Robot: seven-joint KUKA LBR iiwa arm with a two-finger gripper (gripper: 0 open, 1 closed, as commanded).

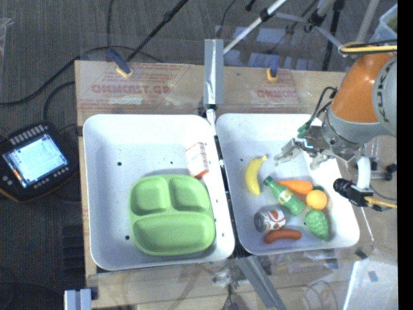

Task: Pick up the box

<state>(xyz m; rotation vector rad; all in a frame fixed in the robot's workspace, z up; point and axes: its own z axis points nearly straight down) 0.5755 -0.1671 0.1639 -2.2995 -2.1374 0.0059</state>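
Camera view shows the box (pixel 197 159), a small white carton with orange-red ends, lying in the left bin (pixel 110 134) close to its right wall and touching the upper right corner of the green divided tray (pixel 172 214). It looks like light, thin cardboard: stiff enough to hold its shape, but likely to dent under a hard squeeze and to slide on the smooth bin floor if nudged. My judgement is that the best hold is across its short width, near the middle, with one finger coming down in the narrow space toward the wall and the other on the open side away from the tray.

The gripper (pixel 302 148) hangs over the right bin (pixel 235 173), well apart from the box; its fingers stand spread wide with nothing between them.

By count: two bins on the counter, one box, one tray. In the right bin lie one banana (pixel 254 174), one green bottle (pixel 285 195), one carrot (pixel 297 186), one orange (pixel 316 199), one can (pixel 270 220), one sausage (pixel 282 236) and one knobbly green fruit (pixel 317 224).
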